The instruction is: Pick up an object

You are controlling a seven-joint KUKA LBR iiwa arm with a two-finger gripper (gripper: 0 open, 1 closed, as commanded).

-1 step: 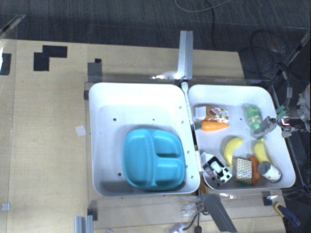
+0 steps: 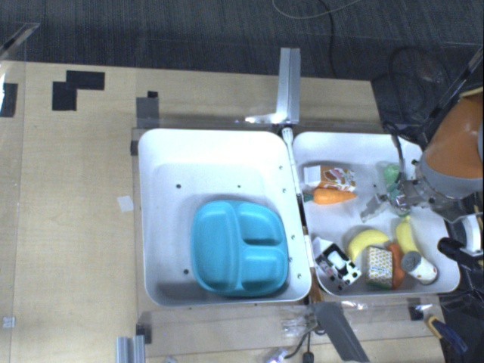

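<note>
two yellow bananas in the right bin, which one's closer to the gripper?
The smaller, upright-looking banana, right below the gripper. The other banana is fatter, curves sideways and lies further left, beside the patterned block.

The left bin [image 2: 155,203] is mostly taken up by a blue tray [image 2: 240,246] toward its front edge. In the right bin [image 2: 363,144], a carrot [image 2: 333,197], lemon [image 2: 368,241] and banana [image 2: 407,235] crowd the front; the back edge lies open.
</note>
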